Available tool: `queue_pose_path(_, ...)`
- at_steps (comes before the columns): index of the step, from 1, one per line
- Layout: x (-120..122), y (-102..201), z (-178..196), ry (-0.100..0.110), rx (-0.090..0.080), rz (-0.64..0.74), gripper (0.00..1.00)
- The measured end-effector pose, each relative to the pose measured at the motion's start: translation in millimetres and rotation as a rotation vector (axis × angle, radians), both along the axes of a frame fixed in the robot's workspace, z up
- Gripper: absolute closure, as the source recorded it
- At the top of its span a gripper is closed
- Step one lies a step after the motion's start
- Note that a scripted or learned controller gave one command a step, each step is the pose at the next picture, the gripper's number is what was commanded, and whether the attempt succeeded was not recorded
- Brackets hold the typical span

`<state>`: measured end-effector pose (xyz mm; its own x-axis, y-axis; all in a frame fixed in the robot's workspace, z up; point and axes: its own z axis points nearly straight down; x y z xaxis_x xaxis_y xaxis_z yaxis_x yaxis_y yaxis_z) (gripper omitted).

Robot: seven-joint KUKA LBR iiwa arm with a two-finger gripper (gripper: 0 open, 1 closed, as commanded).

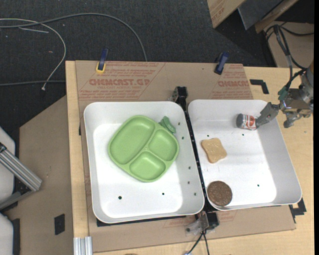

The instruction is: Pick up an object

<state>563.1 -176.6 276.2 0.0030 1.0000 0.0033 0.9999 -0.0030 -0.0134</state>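
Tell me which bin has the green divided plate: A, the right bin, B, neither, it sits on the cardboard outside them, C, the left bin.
C: the green divided plate lies inside the left bin, while the right bin holds the toast slice, the brown round piece and the small can.

A dark carpeted floor (99, 30) lies far left of the gripper (279, 113), with thin grey cables (55, 37) trailing across it. The surface (75, 164) is cardboard with red print, held by two blue clamps (102, 59). Cardboard boxes (224, 11) stand above the gripper.
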Motion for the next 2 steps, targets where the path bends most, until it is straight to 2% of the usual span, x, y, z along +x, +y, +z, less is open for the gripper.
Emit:
queue_pose_path(1,2,1,7,-0.013,-0.003,0.003,0.00)
queue_pose_path(2,5,7,-38,-0.007,-0.001,0.004,0.00)
